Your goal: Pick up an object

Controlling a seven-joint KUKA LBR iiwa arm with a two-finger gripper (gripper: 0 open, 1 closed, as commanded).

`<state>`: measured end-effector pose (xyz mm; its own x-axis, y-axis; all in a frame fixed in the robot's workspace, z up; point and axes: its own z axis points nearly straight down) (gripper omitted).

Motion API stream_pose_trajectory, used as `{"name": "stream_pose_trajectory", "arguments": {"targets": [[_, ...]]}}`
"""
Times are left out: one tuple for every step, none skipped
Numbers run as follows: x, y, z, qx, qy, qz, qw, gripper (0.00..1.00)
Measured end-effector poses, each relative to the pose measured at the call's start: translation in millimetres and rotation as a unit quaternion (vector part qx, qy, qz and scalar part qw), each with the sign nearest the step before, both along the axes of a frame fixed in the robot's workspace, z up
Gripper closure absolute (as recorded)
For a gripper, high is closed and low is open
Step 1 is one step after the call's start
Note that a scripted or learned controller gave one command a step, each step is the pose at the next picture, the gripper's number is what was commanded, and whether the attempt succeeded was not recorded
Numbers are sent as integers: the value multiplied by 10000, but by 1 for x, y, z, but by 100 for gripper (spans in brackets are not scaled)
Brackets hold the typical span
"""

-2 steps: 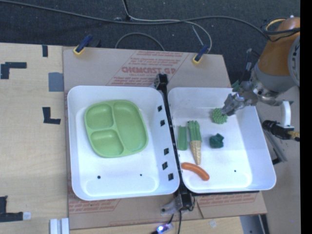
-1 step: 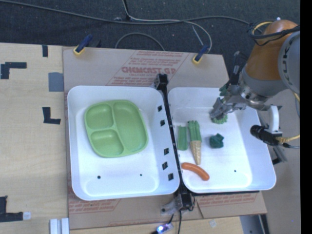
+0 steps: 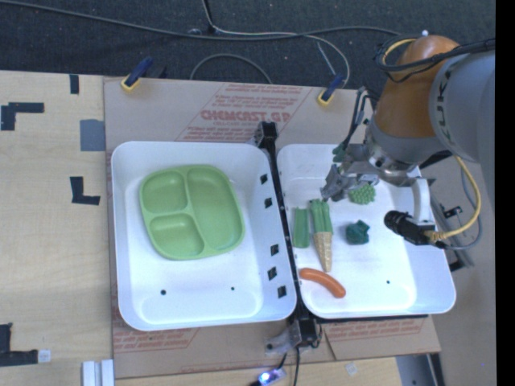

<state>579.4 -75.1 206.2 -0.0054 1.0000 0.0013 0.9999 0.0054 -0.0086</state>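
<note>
Toy broccoli under fingers of unclear state, right white bin, cardboard-covered bench

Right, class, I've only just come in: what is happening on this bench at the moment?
A grey robot arm reaches in over the right bin, its gripper low beside a light green bumpy toy. Whether it holds anything is unclear. In that bin also lie a dark green piece, a corn cob, a green strip and an orange sausage. The left bin holds a green divided plate.
</note>
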Motion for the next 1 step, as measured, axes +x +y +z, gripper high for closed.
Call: {"name": "stream_pose_trajectory", "arguments": {"targets": [[-15,47,8,-1,-1,1,10000,100]]}}
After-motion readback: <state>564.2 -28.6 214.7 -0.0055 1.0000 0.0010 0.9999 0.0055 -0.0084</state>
